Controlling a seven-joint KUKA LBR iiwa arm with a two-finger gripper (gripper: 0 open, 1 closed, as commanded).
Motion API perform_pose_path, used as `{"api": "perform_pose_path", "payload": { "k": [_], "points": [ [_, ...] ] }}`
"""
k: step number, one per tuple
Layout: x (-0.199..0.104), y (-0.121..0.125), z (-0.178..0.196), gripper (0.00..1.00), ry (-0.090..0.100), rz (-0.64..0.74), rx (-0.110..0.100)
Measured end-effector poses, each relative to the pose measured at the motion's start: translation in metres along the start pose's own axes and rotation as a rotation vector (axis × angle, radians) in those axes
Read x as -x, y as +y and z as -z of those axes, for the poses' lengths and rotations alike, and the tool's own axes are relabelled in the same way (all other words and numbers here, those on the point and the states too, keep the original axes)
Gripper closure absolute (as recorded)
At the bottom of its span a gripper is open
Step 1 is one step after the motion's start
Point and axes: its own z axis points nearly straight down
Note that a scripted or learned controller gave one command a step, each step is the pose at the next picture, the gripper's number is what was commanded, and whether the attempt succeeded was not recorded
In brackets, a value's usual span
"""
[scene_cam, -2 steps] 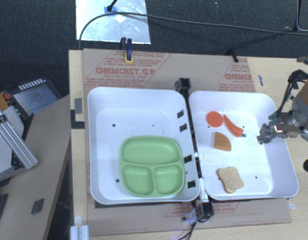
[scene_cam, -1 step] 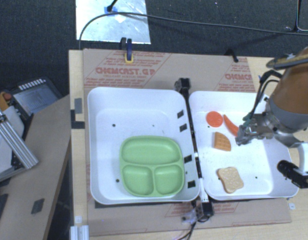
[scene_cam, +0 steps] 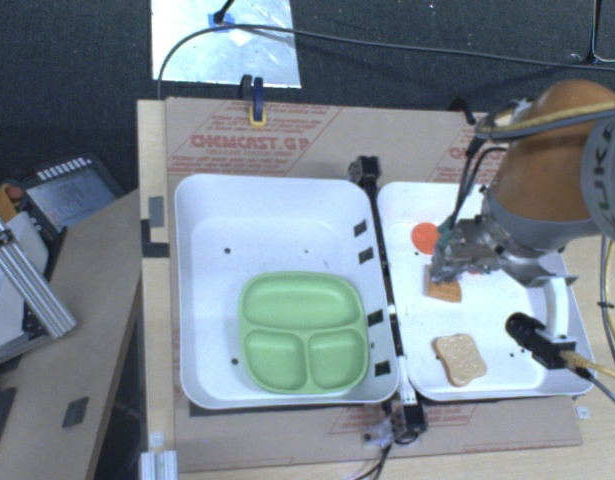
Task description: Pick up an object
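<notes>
One hand (scene_cam: 449, 266) over a flat orange wedge (scene_cam: 445, 291); its grip cannot be told

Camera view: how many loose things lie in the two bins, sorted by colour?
Green: 1, divided plate
Red-orange: 1, round piece
Orange: 1, flat piece
Tan: 1, bread slice
Total: 4
</notes>
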Motion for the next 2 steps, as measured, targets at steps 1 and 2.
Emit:
{"api": "perform_pose_path", "payload": {
  "k": [1,2],
  "points": [
    [-0.059,0.003,0.0,1.0,0.0,0.0,0.0],
    [-0.117,-0.005,-0.01,1.0,0.0,0.0,-0.002]
  ]
}}
